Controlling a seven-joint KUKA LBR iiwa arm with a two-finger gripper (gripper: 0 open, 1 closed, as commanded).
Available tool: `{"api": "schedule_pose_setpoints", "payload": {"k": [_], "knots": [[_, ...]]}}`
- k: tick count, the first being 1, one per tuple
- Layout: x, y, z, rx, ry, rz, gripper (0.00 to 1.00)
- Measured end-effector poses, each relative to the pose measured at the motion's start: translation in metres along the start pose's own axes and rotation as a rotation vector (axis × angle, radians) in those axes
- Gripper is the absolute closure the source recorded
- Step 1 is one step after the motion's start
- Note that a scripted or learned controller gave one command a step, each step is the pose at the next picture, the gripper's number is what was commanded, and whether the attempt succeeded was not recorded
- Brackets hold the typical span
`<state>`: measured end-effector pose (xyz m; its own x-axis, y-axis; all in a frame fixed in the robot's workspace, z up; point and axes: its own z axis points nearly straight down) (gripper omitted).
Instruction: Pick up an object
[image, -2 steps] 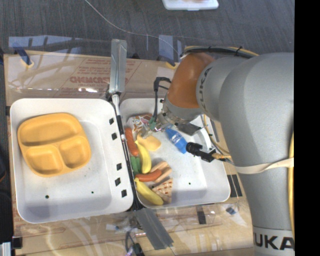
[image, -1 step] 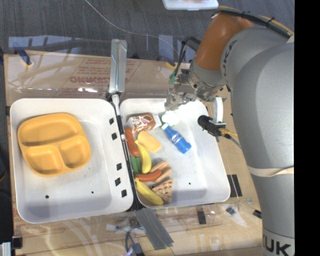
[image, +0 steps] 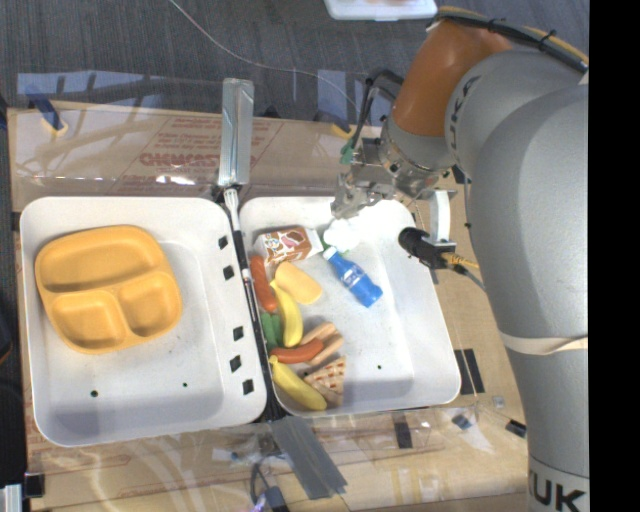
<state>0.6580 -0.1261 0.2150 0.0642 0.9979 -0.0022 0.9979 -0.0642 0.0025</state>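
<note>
The gripper (image: 352, 203) hung at the right bin's (image: 420, 340) twelve o'clock edge, just above the blue bottle's (image: 353, 276) white cap; a clean pick needed a straight descent.

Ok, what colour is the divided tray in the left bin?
Yellow-orange all over: the divided tray in the left bin, seen clearly in the camera view.

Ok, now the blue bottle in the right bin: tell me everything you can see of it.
The small blue plastic bottle lies on its side on the white floor of the right-hand shallow white bin, slanted, its white cap end pointing up-left and its blue base down-right. It looks glossy and intact. The cap end sits close to the small brown carton; contact is unclear. The claw hangs just above its cap end, not gripping it.
</note>
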Motion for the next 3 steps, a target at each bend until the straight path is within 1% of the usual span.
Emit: {"api": "schedule_pose_setpoints", "payload": {"k": [1, 2, 3], "knots": [[-0.022, -0.001, 0.028, 0.01, 0.002, 0.316, 1.0], [-0.021, -0.001, 0.028, 0.009, 0.002, 0.316, 0.0], [-0.031, -0.045, 0.091, -0.017, -0.001, 0.168, 0.0]]}}
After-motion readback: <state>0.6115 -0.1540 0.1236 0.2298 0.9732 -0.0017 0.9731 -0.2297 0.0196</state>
